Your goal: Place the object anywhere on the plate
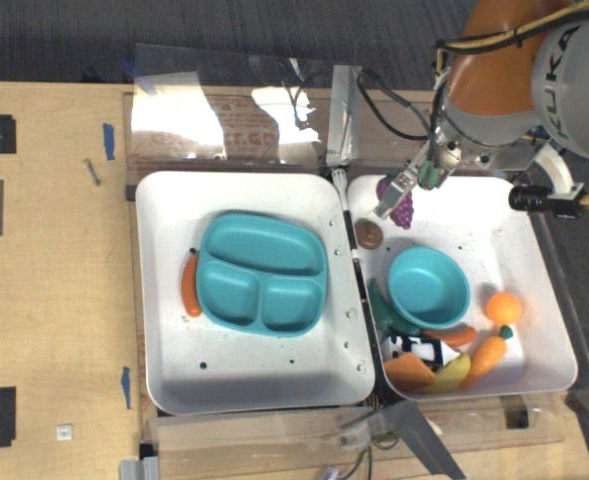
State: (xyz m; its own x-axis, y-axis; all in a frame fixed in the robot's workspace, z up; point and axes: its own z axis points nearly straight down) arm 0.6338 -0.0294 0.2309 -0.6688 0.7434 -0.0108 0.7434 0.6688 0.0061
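I see a teal bowl, an orange, a carrot and a brown disc in the right bin, and a sausage in the left bin.

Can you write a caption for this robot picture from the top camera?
Gripper with purple grapes at its tip over the right bin; teal plate waits in the left bin.

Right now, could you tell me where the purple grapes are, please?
The purple grapes are at the back of the right bin, right at the gripper, just above the brown disc and the teal bowl.
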